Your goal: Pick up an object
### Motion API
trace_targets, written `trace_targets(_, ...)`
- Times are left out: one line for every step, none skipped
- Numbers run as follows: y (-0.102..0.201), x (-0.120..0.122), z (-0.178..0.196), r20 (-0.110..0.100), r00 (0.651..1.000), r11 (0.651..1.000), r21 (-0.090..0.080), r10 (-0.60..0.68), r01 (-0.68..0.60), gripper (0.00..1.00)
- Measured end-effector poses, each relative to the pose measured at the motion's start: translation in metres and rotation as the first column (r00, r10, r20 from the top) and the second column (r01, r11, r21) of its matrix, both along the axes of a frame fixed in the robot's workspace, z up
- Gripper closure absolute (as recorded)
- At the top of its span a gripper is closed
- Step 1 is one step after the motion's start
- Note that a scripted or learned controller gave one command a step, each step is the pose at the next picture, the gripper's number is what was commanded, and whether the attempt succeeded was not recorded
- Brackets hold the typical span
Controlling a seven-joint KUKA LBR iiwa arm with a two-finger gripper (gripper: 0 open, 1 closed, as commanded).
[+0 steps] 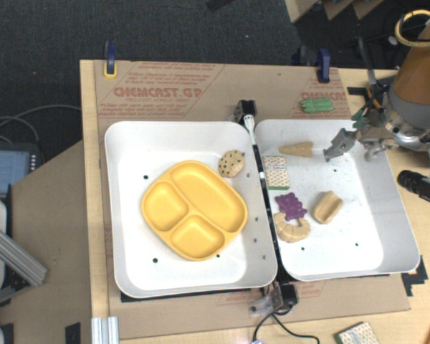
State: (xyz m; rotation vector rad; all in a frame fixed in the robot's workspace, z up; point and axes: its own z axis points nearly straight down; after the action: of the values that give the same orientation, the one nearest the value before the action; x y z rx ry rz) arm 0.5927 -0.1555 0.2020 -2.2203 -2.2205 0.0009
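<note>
My gripper [354, 147] hangs over the far part of the right bin [387, 221], open, with nothing between its fingers. Its left fingertip [337, 147] is just right of a pale tan wedge [296, 149] lying near the bin's back rim. Further forward in the same bin lie a small bread loaf [327, 207], a purple bunch of grapes [292, 205], a tan pastry [292, 230] and a patterned flat packet [275, 172] against the left wall.
The left bin [122, 192] holds a yellow divided plate [193, 209] and a speckled cookie [231, 163]. A green object [317, 106] lies on the bench behind the right bin. The grey arm with its orange band [416, 77] enters at the upper right.
</note>
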Motion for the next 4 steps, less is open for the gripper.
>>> trace_targets(-0.002,0.043,-0.122,-0.004,1.000,1.000,0.001,0.003,-0.003,0.00)
trace_targets(0.031,0.072,-0.118,-0.014,1.000,1.000,-0.003,0.006,-0.007,0.00)
trace_targets(0.028,0.071,-0.118,-0.013,1.000,1.000,0.002,0.002,-0.002,0.00)
trace_targets(0.033,0.071,-0.118,-0.013,1.000,1.000,-0.002,0.001,-0.001,0.00)
